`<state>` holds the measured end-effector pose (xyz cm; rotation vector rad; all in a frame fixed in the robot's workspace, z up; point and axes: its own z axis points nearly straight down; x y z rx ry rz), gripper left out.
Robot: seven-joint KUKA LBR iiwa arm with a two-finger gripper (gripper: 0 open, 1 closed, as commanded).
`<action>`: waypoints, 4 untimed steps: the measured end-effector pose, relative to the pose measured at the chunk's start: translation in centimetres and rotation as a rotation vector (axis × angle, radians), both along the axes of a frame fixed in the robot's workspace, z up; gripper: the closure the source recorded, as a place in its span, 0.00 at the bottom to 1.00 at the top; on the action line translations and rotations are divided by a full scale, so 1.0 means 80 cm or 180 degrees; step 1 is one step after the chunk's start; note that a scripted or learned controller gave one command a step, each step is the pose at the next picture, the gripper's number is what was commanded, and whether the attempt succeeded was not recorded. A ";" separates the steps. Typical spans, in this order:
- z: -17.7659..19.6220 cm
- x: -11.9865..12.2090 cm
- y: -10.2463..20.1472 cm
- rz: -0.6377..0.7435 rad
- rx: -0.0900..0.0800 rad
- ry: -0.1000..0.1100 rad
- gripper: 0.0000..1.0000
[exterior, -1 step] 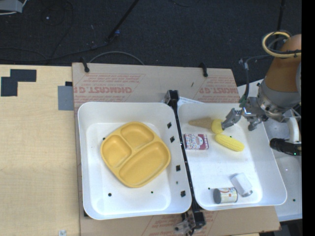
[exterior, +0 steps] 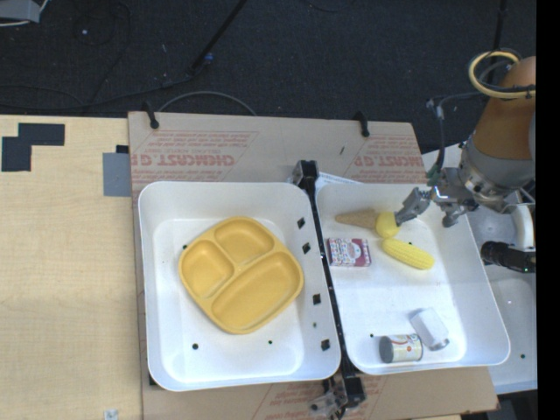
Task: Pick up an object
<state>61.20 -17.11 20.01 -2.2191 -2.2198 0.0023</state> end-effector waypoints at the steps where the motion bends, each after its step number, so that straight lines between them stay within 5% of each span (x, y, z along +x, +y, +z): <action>1: -0.078 -0.006 0.006 -0.0002 0.0003 0.0015 0.00; 2: -0.145 -0.007 0.008 -0.0003 0.0001 0.0009 0.00; 3: -0.129 -0.006 0.007 -0.0006 0.0000 0.0006 1.00; 4: -0.070 0.001 0.015 0.0005 -0.0003 -0.0012 1.00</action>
